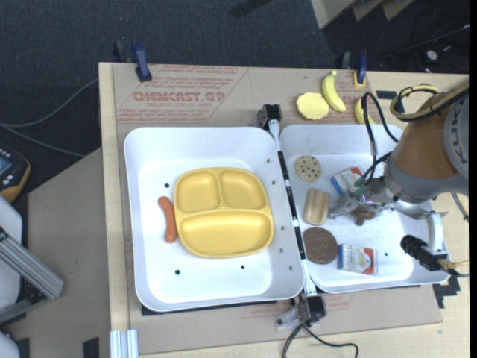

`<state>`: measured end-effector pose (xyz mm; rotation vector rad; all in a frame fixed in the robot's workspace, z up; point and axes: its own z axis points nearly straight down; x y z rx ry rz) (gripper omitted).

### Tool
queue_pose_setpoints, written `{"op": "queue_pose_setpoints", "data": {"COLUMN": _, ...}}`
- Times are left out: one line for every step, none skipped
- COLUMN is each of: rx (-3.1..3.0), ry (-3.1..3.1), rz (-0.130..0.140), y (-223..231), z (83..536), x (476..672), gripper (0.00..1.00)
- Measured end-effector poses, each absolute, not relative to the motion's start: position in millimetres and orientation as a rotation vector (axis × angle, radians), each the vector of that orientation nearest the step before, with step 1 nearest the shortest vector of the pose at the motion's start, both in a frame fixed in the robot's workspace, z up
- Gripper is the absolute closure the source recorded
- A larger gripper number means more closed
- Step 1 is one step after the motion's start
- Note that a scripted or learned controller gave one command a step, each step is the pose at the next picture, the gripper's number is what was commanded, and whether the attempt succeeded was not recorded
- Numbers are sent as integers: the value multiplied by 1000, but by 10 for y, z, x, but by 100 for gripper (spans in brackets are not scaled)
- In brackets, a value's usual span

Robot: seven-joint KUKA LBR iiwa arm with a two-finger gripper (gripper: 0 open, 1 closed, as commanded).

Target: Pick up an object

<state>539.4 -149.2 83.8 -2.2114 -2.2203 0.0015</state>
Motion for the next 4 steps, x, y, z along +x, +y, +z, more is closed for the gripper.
{"op": "queue_pose_setpoints", "data": {"rx": -2215, "ry": -2216, "rz": -9, "y": -2204, "z": 855, "x": 6172, "gripper": 0}}
{"op": "queue_pose_setpoints", "data": {"rx": -2220, "ry": -2232, "rz": -5, "y": -1811, "z": 854, "x": 6677, "gripper": 0}}
{"op": "queue_pose_setpoints", "data": {"rx": -2211, "ry": -2216, "rz": -19, "y": -2175, "z": 862, "x": 6582, "gripper": 0}}
{"op": "queue_pose_setpoints", "data": {"rx": -2214, "ry": -2227, "rz": -2, "y": -1724, "z": 852, "x": 6678, "gripper": 0}}
